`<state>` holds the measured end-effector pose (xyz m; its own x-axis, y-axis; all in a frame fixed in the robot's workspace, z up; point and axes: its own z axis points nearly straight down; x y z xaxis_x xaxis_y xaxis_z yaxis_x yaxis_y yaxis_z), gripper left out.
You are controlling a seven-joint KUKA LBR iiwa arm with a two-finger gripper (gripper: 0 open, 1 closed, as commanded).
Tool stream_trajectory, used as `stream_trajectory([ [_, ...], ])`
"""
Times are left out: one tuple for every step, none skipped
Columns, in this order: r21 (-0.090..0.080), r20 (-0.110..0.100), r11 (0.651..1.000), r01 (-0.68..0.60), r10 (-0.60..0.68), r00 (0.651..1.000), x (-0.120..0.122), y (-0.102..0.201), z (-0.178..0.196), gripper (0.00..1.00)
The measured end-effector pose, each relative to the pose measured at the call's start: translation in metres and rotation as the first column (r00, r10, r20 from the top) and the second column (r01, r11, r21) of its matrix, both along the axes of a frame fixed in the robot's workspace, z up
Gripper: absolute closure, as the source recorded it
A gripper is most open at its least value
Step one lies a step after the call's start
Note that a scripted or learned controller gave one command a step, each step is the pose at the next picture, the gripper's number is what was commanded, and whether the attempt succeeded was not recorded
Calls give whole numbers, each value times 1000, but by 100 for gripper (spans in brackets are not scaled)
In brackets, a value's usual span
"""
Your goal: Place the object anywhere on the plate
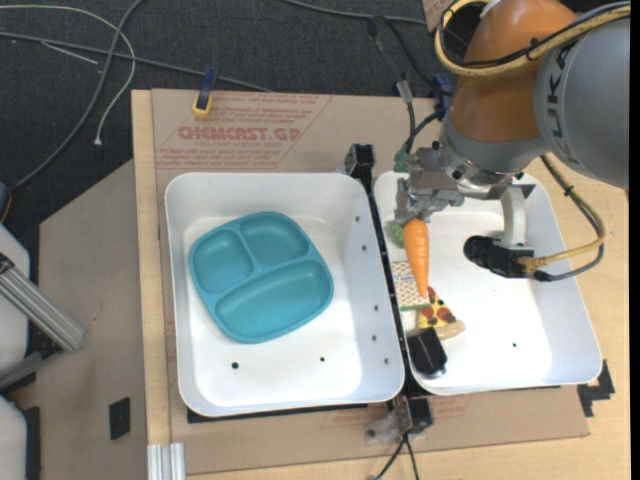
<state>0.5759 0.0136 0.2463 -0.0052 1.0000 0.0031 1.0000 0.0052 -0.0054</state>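
Note:
The teal plate (262, 274), with three compartments, lies in the left bin (200, 368). An orange carrot (418, 256) with a green top rests lengthwise along the left side of the right bin (530, 353), its thick end toward the back. My gripper (418, 206) hovers right over that thick end, and its body hides the contact point. From here I can't make out whether the carrot is touched or gripped. The plate lies well to the gripper's left, across the wall between the bins.
Below the carrot lie a toy pizza slice (439, 318) and a small black object (427, 352). A black cylinder with a yellow cable (498, 255) hangs off the arm over the right bin. A black clamp (359, 158) sits at the bins' back junction.

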Motion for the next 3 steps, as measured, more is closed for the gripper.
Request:
stream_trajectory([
  [0,2,1000,0,0,1000,-20,46,2,100],
  [0,0,1000,-1,1,1000,-47,96,-1,100],
  [-2,-3,1000,1,-1,1000,-78,127,-31,100],
])
